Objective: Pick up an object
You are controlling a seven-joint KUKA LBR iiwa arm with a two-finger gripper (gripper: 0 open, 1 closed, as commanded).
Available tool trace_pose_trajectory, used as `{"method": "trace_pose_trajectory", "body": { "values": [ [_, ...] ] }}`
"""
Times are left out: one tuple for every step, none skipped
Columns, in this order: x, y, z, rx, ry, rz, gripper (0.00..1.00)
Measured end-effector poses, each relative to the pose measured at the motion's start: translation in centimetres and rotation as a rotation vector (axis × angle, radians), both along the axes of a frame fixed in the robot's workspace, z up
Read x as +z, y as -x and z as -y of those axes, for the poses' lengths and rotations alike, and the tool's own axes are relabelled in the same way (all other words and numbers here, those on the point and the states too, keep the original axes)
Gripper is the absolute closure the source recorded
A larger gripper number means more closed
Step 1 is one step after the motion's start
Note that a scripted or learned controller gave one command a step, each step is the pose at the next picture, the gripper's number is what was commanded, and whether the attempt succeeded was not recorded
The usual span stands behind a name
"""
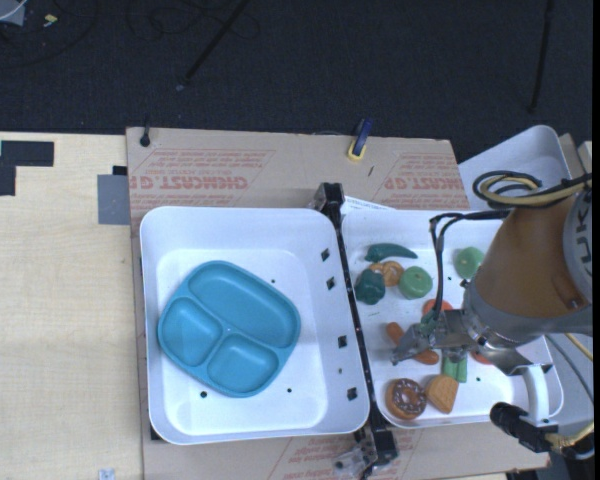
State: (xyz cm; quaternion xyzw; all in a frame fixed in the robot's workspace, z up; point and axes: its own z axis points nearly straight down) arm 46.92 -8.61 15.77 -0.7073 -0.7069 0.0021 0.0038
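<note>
Two shallow white bins sit side by side on a cardboard-covered counter (280, 168), meeting at a black clamp rail down the middle. The left bin (170, 238) holds a single blue divided plate (230, 326) set toward its left half, leaving bare white floor along its right wall and its top edge. The right bin (380, 213) is crowded: small toy foods cluster in its middle and lower part, with some bare floor at the top left corner. Among them are a dark green pepper (391, 252), a green round fruit (415, 282), a dark teal piece (369, 287), a sprinkled doughnut (408, 398) and an orange-brown wedge (443, 393) near the bottom rim. The grey and orange arm (525, 268) covers the bin's right side. Its tool (427, 340) hangs low among orange pieces; whether it is spread or pinching anything cannot be told.
</note>
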Motion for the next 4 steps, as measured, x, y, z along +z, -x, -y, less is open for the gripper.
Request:
{"method": "trace_pose_trajectory", "body": {
  "values": [
    [-4.7,0.9,-0.1,0.000,0.000,0.000,0.00],
    [-7.2,1.0,-0.2,0.000,0.001,0.003,0.00],
    [-6.0,0.9,-0.1,-0.007,0.000,0.004,1.00],
    [-0.5,0.0,0.2,0.001,0.002,0.008,1.00]
  ]
}}
